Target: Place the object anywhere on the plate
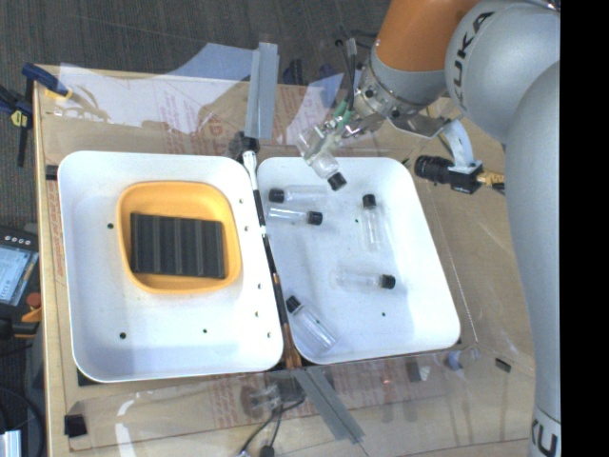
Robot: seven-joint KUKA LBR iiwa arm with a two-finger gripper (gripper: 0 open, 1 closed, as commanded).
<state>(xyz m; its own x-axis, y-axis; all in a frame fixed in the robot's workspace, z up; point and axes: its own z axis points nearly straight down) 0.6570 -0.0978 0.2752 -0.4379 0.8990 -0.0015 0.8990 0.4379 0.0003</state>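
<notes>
Presently the gripper [328, 146] hangs over the far rim of the right bin [433, 255], its fingers clenched on a clear vial [321, 161] with a black cap, lifted off the floor and tilted. The yellow plate [176, 198] sits in the left bin [86, 284], well apart from the gripper, carrying a dark ribbed insert [179, 244]; white margin surrounds the plate on all sides. Five more capped vials lie flat in the right bin: two [295, 217] near the plate-side wall, one [370, 223] beyond them, one [364, 280] toward the centre, one [309, 324] at the near corner by the dividing edge.
</notes>
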